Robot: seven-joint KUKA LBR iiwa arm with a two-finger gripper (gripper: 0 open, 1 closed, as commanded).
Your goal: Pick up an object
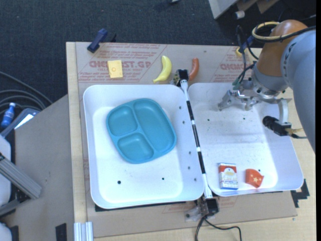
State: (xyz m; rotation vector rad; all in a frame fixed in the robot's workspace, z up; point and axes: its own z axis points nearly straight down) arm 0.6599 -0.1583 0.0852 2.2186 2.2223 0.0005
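The hand (pixel 231 100) is hanging low over the upper part of the right bin (pixel 281 149), in the upper right of the frame, with the grey arm (pixel 301 59) and its orange band reaching in from the right edge. Whether it is open or closed I cannot tell; the metal parts at its tip are too small and cluttered to read, and nothing is showing in its grip. So by my reading this is the approach step: the hand is over the bin but not over anything to take.

Moving outward, the white floor right under the hand is carrying nothing but specks. The candidates are lying well apart from it, down in the lower part of the same bin: a small white and orange box (pixel 228 176) near the lower left corner, and just beside it to the right a small orange-red object (pixel 254 177). The next move, I judge, is calling for a travel toward the lower frame, a line-up over one of the two, then a descent.

Further out, the left bin (pixel 100 174) is holding a blue divided plate (pixel 141 130). Beyond the bins, on the worktop (pixel 75 134) at the top, a banana (pixel 163 69) and a yellow block (pixel 115 70) are lying.
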